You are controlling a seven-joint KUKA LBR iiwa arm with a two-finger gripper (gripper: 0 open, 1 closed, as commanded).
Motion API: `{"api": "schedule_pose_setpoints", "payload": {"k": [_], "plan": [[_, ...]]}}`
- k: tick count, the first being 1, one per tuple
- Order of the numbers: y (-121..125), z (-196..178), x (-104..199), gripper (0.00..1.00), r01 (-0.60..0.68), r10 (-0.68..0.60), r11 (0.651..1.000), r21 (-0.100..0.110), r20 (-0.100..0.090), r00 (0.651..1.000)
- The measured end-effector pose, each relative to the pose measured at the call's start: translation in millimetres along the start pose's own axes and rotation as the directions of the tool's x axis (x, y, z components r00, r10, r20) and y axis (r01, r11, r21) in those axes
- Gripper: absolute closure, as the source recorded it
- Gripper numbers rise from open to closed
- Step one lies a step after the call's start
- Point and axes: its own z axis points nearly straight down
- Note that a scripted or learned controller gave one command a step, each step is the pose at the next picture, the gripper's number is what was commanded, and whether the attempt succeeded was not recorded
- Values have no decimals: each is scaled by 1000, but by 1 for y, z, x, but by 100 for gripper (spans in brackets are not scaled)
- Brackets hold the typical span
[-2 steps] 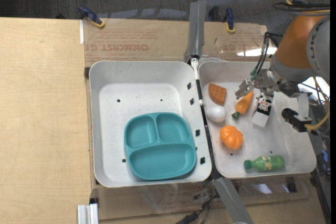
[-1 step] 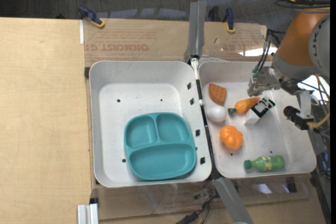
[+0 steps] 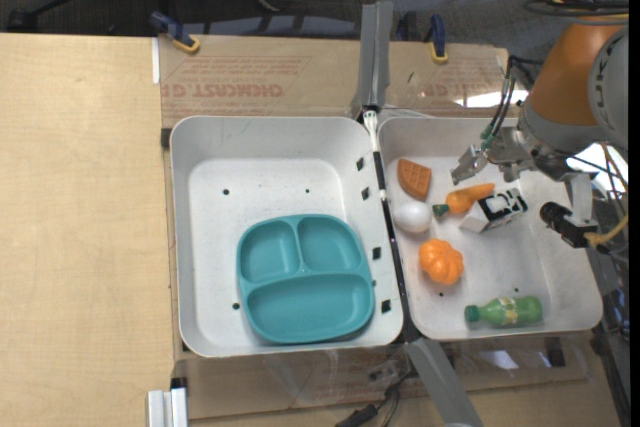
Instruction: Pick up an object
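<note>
My gripper [image 3: 483,187] hangs low over the back of the right bin [image 3: 560,300]. Its fingers stand open, one grey finger [image 3: 467,164] behind and one black-and-white finger [image 3: 498,207] in front. A small orange carrot [image 3: 463,200] lies on the bin floor with its thick end between them, not gripped. To the left of it are a white egg [image 3: 411,216] and an orange-brown wedge [image 3: 415,178]. An orange pumpkin [image 3: 441,261] sits nearer the front, and a green bottle [image 3: 503,312] lies on its side at the front.
The left bin [image 3: 200,215] holds a teal divided plate [image 3: 305,277]. A raised divider [image 3: 383,215] separates the two bins. The arm's orange band [image 3: 575,75] and cables crowd the right bin's far right corner. Cardboard lies behind the bins.
</note>
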Motion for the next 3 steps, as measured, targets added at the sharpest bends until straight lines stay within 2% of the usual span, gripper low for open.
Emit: {"api": "schedule_pose_setpoints", "payload": {"k": [1, 2, 3], "plan": [[-27, 27, -5, 0, 28, -28, 999, 40, -18, 999], [-26, 18, -6, 100, 27, -27, 999, 39, -18, 999], [-9, -69, 5, 100, 84, -83, 996, 36, -18, 996]]}}
